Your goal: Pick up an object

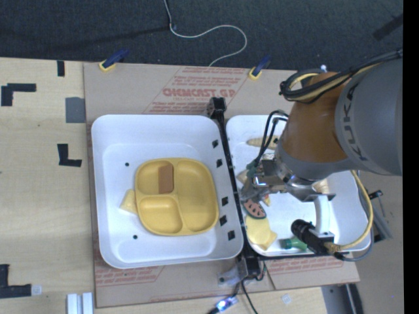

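My gripper [254, 180] hangs low over the left side of the right bin [350, 224], close to the wall between the two bins. Just below it lies a small reddish-brown slice with dark spots [254, 208]. I cannot tell whether the gripper touches the slice. Further toward the front lie a pale yellow piece [261, 235] and a small green thing [292, 244]. A thin pale piece [256, 141] lies near the bin's back edge. The arm [327, 123] hides much of this bin.
In the left bin [108, 142] a yellow divided plate [196, 201] carries a brown block [165, 177] in one compartment. A pale yellow piece [127, 202] pokes out from under its left edge. A black divider [224, 156] separates the bins.
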Tool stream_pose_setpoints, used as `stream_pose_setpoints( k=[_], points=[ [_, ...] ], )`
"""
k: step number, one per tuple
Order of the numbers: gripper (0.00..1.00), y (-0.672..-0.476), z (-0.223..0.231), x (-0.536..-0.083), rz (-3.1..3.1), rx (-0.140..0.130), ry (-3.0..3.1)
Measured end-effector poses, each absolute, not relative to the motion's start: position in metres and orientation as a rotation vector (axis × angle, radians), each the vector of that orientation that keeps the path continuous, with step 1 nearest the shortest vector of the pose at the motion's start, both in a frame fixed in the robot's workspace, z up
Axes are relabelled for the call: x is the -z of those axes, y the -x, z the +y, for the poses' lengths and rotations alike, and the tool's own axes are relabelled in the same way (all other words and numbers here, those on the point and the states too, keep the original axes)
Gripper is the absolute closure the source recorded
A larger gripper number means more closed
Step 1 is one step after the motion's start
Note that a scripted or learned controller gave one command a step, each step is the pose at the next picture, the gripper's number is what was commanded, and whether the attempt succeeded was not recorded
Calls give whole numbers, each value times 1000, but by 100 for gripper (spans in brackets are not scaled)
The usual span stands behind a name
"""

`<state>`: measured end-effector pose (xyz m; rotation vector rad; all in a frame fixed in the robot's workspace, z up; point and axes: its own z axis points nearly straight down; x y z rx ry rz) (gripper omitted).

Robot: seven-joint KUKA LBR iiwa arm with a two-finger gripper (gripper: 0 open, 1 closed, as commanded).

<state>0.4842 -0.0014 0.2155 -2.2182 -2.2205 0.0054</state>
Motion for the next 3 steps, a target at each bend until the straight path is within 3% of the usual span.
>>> stream_pose_setpoints(
  k=[1,3],
  points=[
    [100,-494,4,-232,-2223,-1,2218],
    [100,-488,2,-233,-2222,-3,2217]
  ],
)
